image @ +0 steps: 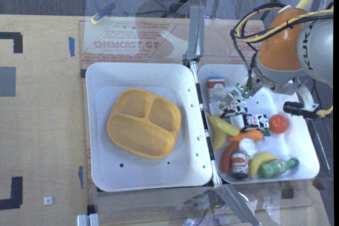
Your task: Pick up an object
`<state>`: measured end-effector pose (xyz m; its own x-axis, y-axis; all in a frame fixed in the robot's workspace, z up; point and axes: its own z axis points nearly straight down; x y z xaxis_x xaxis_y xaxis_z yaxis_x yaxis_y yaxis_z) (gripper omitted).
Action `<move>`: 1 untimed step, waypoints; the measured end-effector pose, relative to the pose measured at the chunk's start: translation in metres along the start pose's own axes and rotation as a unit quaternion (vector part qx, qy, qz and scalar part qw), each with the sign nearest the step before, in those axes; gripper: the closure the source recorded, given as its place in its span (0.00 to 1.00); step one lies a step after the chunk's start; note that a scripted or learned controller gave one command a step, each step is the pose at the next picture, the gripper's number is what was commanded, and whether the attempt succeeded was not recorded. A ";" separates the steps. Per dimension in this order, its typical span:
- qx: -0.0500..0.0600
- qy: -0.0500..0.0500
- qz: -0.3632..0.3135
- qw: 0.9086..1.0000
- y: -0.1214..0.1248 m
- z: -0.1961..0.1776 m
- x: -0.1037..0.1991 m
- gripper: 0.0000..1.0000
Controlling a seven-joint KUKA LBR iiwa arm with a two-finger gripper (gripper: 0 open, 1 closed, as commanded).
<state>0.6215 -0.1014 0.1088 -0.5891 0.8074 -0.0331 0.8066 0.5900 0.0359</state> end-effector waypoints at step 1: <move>0.004 0.005 0.002 1.000 0.005 0.001 -0.005 0.00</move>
<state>0.6290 -0.1026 0.1083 -0.5863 0.8098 -0.0224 0.8093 0.5868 0.0276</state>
